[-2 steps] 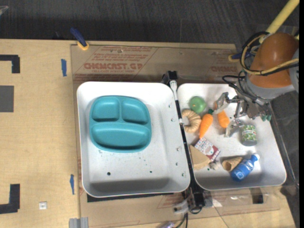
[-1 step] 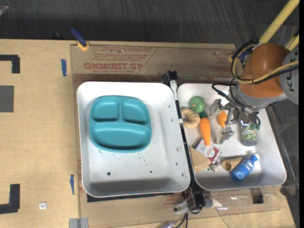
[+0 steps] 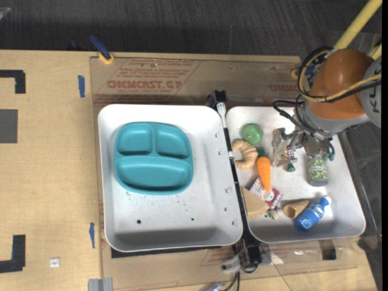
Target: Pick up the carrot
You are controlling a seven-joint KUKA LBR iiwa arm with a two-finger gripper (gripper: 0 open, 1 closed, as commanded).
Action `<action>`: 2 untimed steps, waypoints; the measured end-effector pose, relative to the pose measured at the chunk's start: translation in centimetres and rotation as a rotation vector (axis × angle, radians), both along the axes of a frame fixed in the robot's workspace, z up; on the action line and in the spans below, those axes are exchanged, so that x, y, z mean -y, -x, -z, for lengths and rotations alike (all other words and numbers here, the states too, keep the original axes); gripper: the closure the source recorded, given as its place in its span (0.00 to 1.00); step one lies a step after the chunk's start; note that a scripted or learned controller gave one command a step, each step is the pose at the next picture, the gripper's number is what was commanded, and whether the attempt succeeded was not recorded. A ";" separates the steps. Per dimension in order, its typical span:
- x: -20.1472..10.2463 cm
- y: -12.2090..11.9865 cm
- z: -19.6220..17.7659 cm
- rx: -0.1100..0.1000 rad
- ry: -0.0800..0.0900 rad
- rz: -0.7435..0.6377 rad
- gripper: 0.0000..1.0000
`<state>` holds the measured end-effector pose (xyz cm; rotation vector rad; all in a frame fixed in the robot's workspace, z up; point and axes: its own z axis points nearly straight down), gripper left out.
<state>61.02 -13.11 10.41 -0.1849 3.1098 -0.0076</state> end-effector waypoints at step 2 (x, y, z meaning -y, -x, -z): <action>3.3 8.8 1.3 -0.010 0.008 -0.368 1.00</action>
